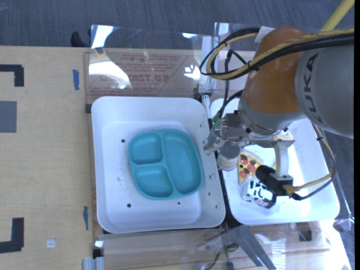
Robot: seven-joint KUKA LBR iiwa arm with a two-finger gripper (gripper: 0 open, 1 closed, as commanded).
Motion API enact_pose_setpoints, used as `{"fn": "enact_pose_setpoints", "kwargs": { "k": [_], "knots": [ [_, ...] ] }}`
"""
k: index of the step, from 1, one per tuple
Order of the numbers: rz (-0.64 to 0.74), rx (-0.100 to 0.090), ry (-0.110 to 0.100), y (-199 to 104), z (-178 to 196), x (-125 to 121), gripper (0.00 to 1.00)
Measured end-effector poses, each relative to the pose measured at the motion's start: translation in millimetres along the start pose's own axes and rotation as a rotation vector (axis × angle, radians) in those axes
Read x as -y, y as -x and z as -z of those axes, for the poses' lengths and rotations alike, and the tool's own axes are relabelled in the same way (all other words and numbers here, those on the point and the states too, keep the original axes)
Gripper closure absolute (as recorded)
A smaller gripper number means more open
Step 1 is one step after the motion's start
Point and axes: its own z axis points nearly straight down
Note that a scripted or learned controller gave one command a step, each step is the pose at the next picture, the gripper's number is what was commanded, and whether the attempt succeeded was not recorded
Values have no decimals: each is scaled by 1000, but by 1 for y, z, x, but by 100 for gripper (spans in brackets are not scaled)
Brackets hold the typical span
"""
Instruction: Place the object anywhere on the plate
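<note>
Over the right bin (320, 207), the pincer (228, 161) seems mostly hidden; its state is unclear

I work in a robotics lab — not a home. My arm (315, 89) trails loose yellow and black cables (236, 49) over a plywood counter (45, 151) marked with black squares and blue tape. Two white bins (107, 122) sit fixed side by side, a clear panel (140, 72) behind them — grey carpet (140, 4) beyond.
</note>
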Motion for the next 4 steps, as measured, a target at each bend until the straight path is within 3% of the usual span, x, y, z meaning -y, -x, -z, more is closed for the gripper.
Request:
{"fn": "enact_pose_setpoints", "kwargs": {
  "k": [1,2,3,4],
  "knots": [
    [-4,2,5,6,-10,-43,100],
    [-2,0,4,-26,-5,-34,100],
    [-7,2,8,-7,8,-38,100],
    [-7,2,5,-2,-2,-45,100]
  ]
}}
